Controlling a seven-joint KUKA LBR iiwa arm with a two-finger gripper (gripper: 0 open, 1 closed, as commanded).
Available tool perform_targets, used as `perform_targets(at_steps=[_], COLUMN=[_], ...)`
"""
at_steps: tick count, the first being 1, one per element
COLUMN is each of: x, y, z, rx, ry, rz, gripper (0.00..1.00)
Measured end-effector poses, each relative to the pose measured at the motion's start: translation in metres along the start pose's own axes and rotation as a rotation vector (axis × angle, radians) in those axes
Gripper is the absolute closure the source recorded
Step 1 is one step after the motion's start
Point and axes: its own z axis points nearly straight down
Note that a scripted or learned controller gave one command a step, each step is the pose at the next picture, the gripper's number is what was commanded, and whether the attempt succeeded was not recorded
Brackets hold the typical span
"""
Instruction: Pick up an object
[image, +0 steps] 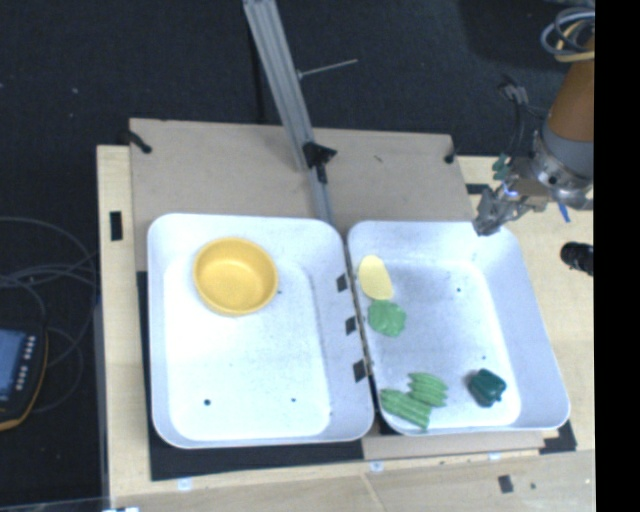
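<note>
The right bin (510, 290) holds a pale yellow piece (375, 277) near its left wall, with a round green piece (387, 319) just below it. Two ribbed green pieces (416, 398) lie at the bin's front, and a dark green object (487, 386) sits at the front right. My gripper (489, 217) hangs over the back right corner of that bin, far from all of these. Nothing shows between its fingers.
A yellow bowl (235, 275) stands in the back left of the left bin (250, 400). A grey metal rail (288, 100) slants down from the top to the gap between the bins. The arm's orange band (572, 105) is at the right edge.
</note>
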Motion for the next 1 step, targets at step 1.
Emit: perform_targets(at_steps=[1], x=[0.0476], y=[-0.0112], z=[-0.0059], rx=[0.003], ry=[0.001], rz=[-0.003], gripper=[1.0])
